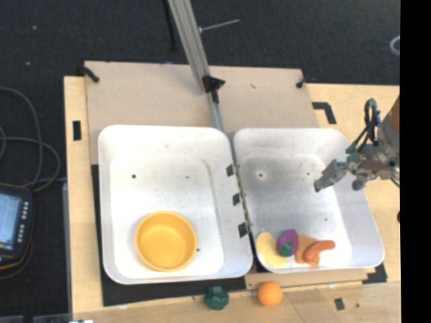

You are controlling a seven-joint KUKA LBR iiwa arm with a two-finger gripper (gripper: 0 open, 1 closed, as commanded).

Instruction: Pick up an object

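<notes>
The grey two-finger gripper (342, 175) hangs over the right-hand shallow white bin (283, 147), near its right wall and about halfway down it. Its two fingers are spread apart, one reaching left into the bin and one pointing down by the rim, with nothing between them.

Below and to the left of the gripper, well apart from it, a small heap of toy food sits in the near corner of the same bin: a pale yellow banana-shaped piece (267, 246), a purple plastic eggplant with a green cap (287, 240) resting against it, and, just right of that, an orange carrot-like piece (307, 244) touching a reddish-orange sausage-shaped piece (319, 247).

Far to the gripper's left, in the other shallow white bin (161, 150), a round yellow plastic bowl (166, 240) stands upright in the near part.

Beyond the bins' near edge, on the light wooden tabletop (148, 89), a small orange ball (269, 293) lies below and left of the gripper, with a small dark green lumpy toy (216, 298) a little further left.
</notes>
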